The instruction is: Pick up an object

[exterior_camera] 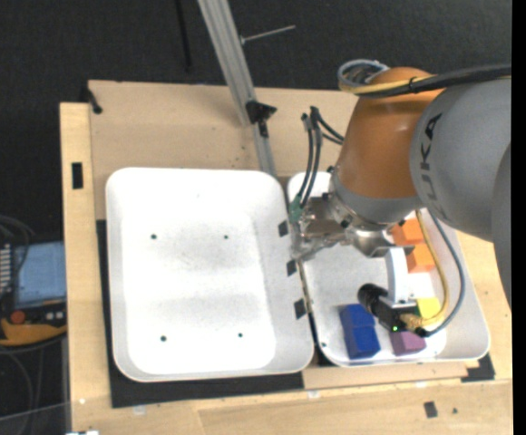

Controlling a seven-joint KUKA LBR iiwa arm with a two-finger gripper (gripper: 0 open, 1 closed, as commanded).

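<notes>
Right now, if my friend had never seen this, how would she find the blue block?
Start at the two white bins; take the right bin, the one under the big grey and orange arm. Look along its near edge, towards the left bin. The blue block lies there, the only blue thing, bigger than the small purple piece to its right.

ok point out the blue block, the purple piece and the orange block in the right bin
blue block (360, 330), camera view, middle of its top face
purple piece (412, 341), camera view, its centre
orange block (414, 240), camera view, its visible top
</notes>
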